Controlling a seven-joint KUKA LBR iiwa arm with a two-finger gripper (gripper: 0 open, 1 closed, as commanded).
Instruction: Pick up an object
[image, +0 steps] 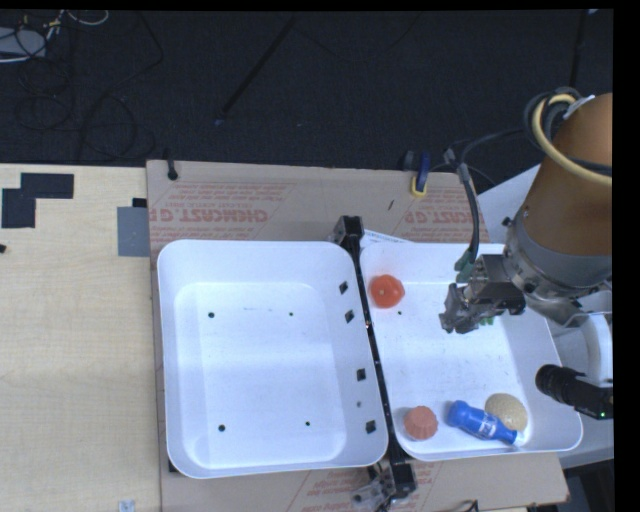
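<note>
1. The gripper (462, 318) is hanging over the right bin (440, 440), near the middle of its floor; whether its fingers are apart or together, I cannot tell
2. Nothing is showing in its grasp
3. An orange ball (386, 291) is lying toward the bin's far left corner
4. A pink ball (421, 422), blue bottle (481, 421) and tan ball (507, 410) are sitting along the near edge, probably awaiting a pick

Grey arm (560, 255), broad orange band, looped yellow and black cables, dark pincer (462, 318)
</note>
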